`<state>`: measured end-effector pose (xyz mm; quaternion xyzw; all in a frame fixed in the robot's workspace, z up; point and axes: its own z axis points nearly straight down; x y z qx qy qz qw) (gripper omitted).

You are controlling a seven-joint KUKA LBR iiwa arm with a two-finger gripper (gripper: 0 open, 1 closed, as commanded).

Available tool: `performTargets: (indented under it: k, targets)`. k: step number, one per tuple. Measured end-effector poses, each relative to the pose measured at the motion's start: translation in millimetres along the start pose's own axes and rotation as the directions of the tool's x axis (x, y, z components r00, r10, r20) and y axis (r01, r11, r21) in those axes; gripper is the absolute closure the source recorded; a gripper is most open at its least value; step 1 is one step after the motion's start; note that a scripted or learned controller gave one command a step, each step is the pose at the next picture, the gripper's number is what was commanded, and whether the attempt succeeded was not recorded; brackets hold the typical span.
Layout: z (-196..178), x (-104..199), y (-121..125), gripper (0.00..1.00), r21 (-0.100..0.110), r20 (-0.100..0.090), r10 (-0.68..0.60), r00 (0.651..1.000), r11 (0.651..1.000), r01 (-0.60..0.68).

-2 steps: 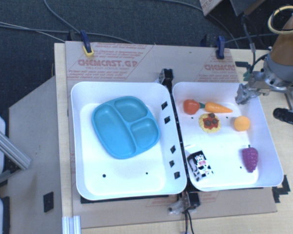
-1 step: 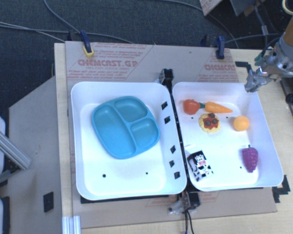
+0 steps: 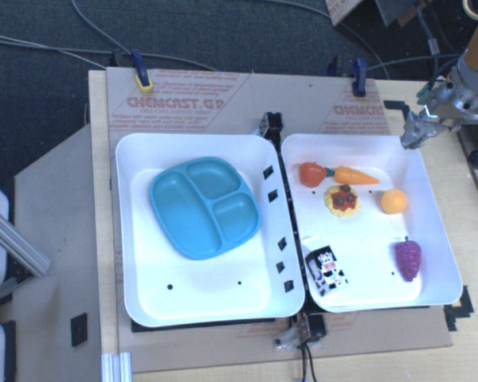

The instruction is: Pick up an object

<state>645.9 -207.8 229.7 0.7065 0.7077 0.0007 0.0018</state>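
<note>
Two-finger gripper (image 3: 413,134) over right white bin's (image 3: 442,249) far-right corner; grip state unclear; long orange plastic carrot (image 3: 356,176) lies left and nearer camera, axis left-right.

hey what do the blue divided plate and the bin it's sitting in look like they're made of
Blue divided plate: probably moulded plastic, with a smooth, slightly satin finish. Its colour is uniform, and the compartment ridges are soft and rounded with faint sheen.
Left white bin: likely thin formed plastic, glossy white. It has rounded corners and a raised rim, and light reflects along the walls. The picture cannot rule out coated metal.
</note>
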Motion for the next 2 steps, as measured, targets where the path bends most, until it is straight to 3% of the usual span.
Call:
performTargets:
  k: [2]
  targets:
    - [-7.6, 102.7, 17.4, 1.00, 0.002, -0.003, -0.004, 1.000, 1.000, 0.004]
